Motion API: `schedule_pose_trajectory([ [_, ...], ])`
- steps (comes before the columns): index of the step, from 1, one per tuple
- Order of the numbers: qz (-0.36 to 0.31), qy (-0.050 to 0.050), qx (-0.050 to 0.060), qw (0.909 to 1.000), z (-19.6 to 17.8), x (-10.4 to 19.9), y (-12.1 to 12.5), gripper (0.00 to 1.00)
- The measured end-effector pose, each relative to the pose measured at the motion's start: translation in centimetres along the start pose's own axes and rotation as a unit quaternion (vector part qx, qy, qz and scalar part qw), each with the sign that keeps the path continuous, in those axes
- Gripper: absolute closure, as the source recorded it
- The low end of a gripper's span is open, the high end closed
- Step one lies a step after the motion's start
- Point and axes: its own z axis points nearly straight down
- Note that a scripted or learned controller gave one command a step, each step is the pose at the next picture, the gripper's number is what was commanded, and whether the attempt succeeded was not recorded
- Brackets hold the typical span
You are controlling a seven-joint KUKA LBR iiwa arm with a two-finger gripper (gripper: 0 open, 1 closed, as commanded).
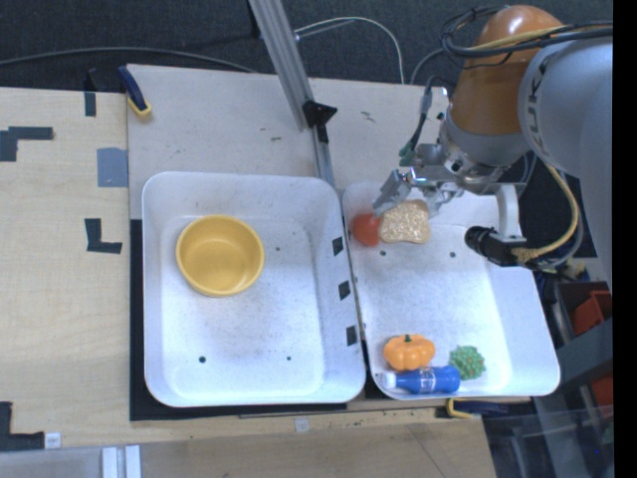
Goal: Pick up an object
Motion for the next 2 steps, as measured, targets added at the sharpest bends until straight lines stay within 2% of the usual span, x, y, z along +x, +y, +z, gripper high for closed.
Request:
schedule_pose_trajectory([
  [2,0.0,-0.001,0.001,1.0,1.3,9.2,-2.6,1.0],
])
